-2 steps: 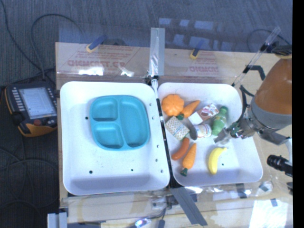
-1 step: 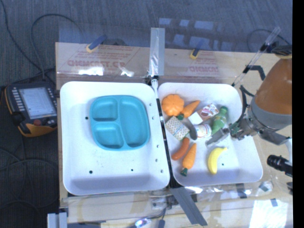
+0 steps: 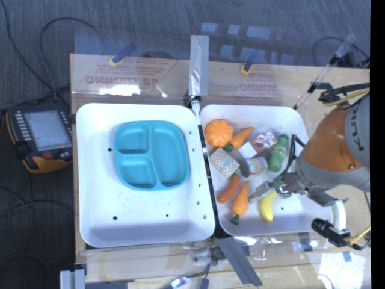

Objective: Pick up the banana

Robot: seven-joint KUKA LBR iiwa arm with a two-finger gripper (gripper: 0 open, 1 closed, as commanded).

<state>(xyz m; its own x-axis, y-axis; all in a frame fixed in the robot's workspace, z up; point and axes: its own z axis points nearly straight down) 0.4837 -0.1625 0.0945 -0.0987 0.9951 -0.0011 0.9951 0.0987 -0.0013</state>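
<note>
The two bins (image 3: pixel 90 221) are white. A sky-blue divided plate (image 3: pixel 150 155) sits in the left one. In the right bin: a yellow banana (image 3: pixel 267 208), an orange pumpkin (image 3: pixel 218 132), orange carrots (image 3: pixel 240 200) with green tips, a green bottle (image 3: pixel 278 155), and a cream pouch (image 3: pixel 224 162) with a dotted pattern. The arm (image 3: pixel 337 146) is orange and grey.

Counts on my bench: two bins, one tray, nine small items.

I count two white bins, the left bin (image 3: pixel 90 179) and the right bin (image 3: pixel 295 122); one blue tray (image 3: pixel 150 154); one banana (image 3: pixel 267 207); two carrots (image 3: pixel 240 200) (image 3: pixel 241 138); one pumpkin (image 3: pixel 218 132); one green bottle (image 3: pixel 277 155); one small jar (image 3: pixel 255 165); one patterned block (image 3: pixel 224 162); one red-and-white packet (image 3: pixel 263 140); and one reddish sausage-shaped piece (image 3: pixel 228 190).
</note>
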